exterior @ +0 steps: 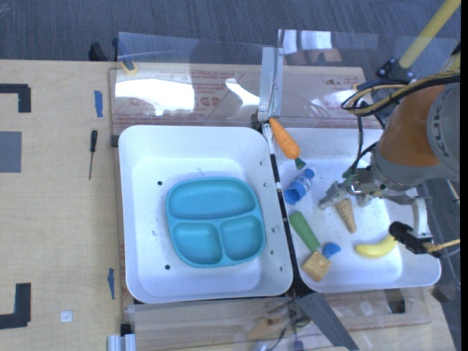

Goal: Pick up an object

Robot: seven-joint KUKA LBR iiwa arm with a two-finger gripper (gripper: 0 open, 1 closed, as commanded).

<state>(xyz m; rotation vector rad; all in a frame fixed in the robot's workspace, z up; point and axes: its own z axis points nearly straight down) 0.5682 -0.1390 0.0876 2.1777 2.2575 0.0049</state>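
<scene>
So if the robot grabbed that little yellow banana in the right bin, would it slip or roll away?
The banana looks like smooth, glossy plastic, so it would probably be light, stiff and a bit slippery between two fingers. Its curved shape lies flat on the bin floor, so it seems likelier to spin or slide than roll.

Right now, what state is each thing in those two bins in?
Divided blue plate: flat in the left bin, compartments bare.
Carrot: lying on the right bin's top-left rim.
Blue bottle: lying on its side.
Green cylinder: lying flat.
Tan block: beside a small blue piece.
Cone: lying below the gripper.
Banana: lying flat, untouched.
</scene>
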